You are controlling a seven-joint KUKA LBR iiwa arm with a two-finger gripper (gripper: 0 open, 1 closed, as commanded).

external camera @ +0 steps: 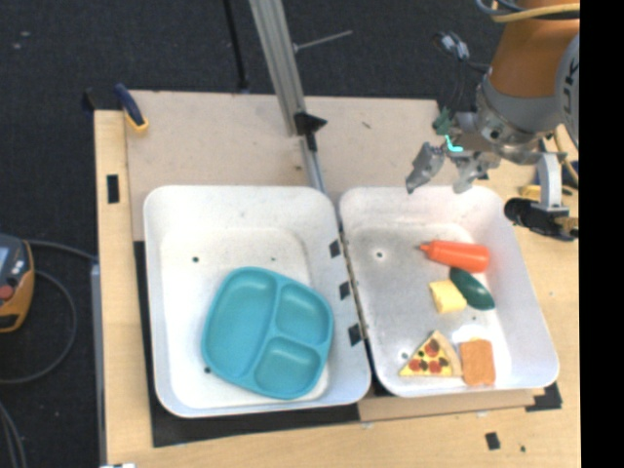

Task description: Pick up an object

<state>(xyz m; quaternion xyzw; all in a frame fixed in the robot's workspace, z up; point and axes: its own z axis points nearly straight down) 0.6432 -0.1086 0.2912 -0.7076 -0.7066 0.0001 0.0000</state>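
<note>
Right now your arm hangs above the right bin's far rim, gripper spread wide and empty; the carrot lies below it in that bin.

No text, label, brand, number or sign can be read anywhere here.
</note>
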